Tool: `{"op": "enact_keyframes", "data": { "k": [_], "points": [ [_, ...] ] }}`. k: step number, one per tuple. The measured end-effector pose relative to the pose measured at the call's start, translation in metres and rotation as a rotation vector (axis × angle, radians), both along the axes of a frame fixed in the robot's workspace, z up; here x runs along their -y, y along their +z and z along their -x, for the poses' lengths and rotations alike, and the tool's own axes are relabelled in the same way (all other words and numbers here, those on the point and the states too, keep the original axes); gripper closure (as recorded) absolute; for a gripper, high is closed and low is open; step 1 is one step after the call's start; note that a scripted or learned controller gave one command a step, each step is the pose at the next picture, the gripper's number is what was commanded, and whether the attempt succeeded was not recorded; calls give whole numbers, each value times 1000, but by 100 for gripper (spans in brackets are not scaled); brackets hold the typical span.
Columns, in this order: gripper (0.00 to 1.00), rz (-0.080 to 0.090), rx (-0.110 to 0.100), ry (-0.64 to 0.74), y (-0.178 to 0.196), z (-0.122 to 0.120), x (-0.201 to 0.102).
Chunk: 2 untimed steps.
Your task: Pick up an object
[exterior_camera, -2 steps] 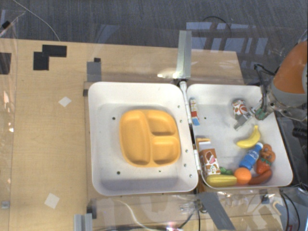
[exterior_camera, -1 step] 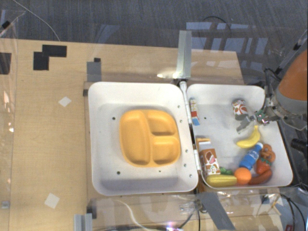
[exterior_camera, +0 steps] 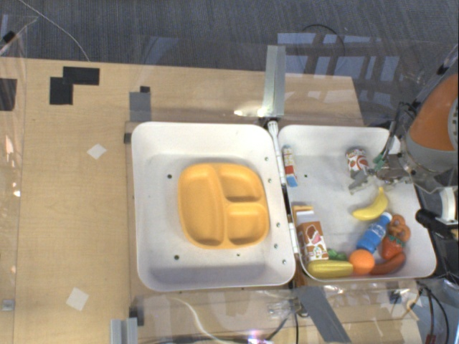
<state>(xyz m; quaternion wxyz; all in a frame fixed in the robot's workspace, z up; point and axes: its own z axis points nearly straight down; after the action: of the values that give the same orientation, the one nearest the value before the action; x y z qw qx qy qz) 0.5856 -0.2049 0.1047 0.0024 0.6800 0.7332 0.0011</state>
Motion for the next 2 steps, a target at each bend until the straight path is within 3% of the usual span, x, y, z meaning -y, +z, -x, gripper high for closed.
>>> {"op": "enact_keyframes", "data": {
  "k": [1, 2],
  "points": [
    [0, 4, 12, 196, 135, -5, -19],
    [100, 5, 9, 202, 143, -5, -19]
  ]
}}
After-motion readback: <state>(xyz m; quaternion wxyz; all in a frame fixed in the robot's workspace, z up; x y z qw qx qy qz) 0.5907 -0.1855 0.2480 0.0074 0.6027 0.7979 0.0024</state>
